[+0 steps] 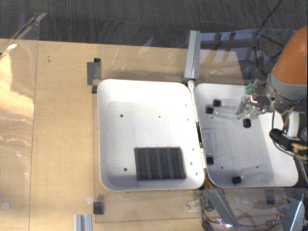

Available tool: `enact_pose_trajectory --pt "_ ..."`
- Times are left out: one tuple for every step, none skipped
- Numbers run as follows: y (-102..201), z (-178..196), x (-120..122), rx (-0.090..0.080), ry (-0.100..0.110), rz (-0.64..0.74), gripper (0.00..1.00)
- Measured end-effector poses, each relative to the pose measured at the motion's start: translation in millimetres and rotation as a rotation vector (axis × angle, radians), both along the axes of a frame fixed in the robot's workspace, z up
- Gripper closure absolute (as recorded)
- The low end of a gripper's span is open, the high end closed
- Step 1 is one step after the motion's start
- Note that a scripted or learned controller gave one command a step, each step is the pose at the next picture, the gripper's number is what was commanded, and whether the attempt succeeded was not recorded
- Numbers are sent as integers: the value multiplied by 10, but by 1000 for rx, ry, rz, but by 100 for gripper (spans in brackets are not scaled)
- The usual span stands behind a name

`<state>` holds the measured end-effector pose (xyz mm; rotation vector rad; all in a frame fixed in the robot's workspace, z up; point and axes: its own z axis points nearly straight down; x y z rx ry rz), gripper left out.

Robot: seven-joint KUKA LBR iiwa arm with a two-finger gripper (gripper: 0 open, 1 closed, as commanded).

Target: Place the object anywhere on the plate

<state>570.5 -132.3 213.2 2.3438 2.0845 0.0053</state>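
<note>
Two shallow white bins are sitting side by side on the pale wooden bench (57, 129), both smooth plastic with rounded corners. I am taking the plate (159, 163) as my landmark. It is a flat, dark grey rectangle with lengthwise ribs, and it is lying in the left bin (103, 129), against that bin's near wall.

I am seeing five small black pieces in the right bin (240, 153), all well apart from the plate. Each is stubby and matte. One (210, 160) is lying just right of the plate, across the bins' shared edge. Another (236, 180) is lying further right, by the near rim. Two (216, 102) (209, 110) are sitting close together, up and to the right of the plate. The fifth (247, 123) is lying further right still.

A clear, glassy shape (225, 111) is lying beside that pair, too faint for me to identify.

The gripper (248, 110) is metallic and is hanging over the right bin, far right of the plate and just above the fifth piece. I cannot tell whether it is open or closed, or whether it is touching anything. The arm's orange band (291, 61) is glossy and rounded.
</note>
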Motion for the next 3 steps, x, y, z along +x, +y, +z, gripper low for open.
enact_pose_trajectory --pt "664 -22 334 2 2 -121 100" --pt "1637 -292 56 4 5 -346 100" --pt "2163 -292 929 4 4 -810 100"
